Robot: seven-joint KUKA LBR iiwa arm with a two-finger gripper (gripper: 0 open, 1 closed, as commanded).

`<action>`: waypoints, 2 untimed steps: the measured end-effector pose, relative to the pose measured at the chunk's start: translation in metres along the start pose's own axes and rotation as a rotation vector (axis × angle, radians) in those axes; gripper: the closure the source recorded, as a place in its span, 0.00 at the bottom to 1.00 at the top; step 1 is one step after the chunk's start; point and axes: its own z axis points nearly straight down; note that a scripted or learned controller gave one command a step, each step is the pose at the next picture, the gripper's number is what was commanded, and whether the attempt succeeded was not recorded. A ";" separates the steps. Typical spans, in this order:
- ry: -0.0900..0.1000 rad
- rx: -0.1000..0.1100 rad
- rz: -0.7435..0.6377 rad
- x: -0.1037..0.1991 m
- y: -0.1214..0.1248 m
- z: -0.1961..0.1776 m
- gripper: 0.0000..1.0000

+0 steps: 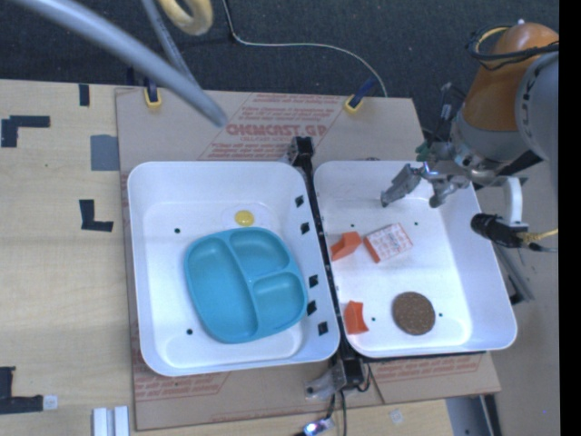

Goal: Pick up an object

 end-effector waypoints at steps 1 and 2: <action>-0.002 -0.014 -0.004 0.000 0.003 -0.008 0.00; -0.002 -0.008 -0.004 0.005 0.002 0.056 0.00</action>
